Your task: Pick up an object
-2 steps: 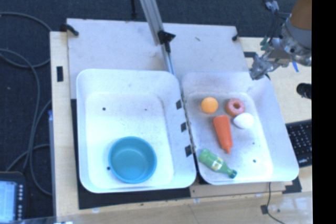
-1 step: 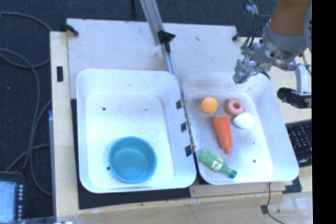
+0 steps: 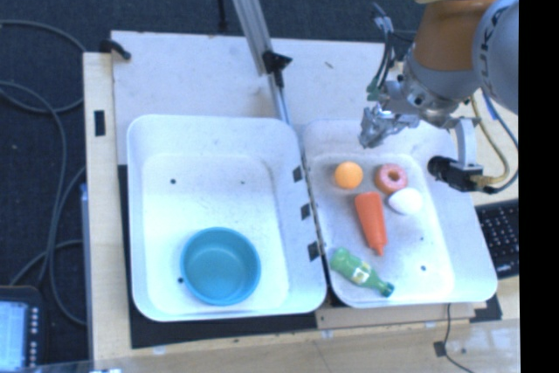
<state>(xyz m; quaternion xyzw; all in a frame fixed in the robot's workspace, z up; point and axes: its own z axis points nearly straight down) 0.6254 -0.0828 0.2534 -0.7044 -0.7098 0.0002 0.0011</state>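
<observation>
In the right bin [image 3: 454, 275]: gripper [image 3: 377, 132] hangs over the far rim, can't tell its state. Nearest, orange ball [image 3: 348, 176] looks light, smooth, prone to roll; grip across its middle.

Pale wooden bench [image 3: 192, 74] with two shallow white bins on it, left bin [image 3: 148, 144] touching right bin [image 3: 467, 271].

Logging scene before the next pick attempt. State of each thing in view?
Blue bowl: upright, in the left bin.
Orange ball: resting in the right bin.
Pink donut: lying flat.
White egg: resting beside the donut.
Carrot: lying on its side.
Green bottle: lying on its side.
Pincer: above the right bin's far edge, holding nothing visible.
</observation>
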